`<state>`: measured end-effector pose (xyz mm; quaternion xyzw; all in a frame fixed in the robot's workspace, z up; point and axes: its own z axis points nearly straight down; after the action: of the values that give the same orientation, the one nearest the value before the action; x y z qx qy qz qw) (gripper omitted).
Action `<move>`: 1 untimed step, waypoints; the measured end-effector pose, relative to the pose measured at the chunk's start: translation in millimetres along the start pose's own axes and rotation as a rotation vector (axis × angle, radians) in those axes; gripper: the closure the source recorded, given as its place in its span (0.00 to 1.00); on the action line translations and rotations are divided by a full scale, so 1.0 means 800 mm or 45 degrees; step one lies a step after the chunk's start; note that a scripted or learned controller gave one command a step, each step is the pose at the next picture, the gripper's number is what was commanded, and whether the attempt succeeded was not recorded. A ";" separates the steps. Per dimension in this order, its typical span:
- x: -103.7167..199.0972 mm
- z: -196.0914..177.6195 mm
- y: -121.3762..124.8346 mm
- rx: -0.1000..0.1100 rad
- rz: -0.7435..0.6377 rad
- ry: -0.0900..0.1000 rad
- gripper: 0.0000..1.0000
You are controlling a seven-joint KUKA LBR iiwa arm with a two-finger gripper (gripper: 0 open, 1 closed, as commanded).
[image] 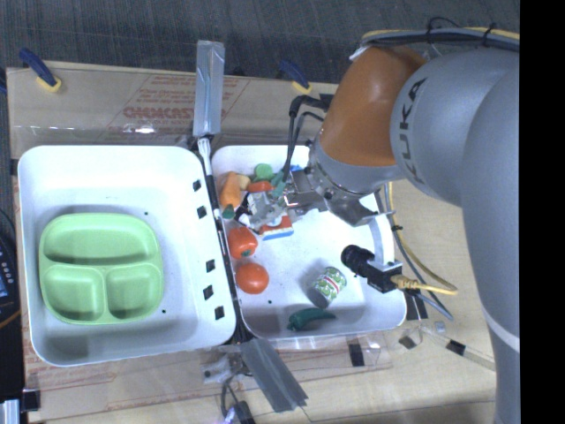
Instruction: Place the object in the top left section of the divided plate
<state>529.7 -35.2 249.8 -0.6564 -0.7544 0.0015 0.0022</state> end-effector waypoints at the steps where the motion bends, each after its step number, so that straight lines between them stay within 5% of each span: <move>1: 0.102 -0.017 0.173 -0.001 0.099 -0.002 1.00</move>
<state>655.8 64.7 262.6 -0.6854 -0.7282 0.0019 0.0014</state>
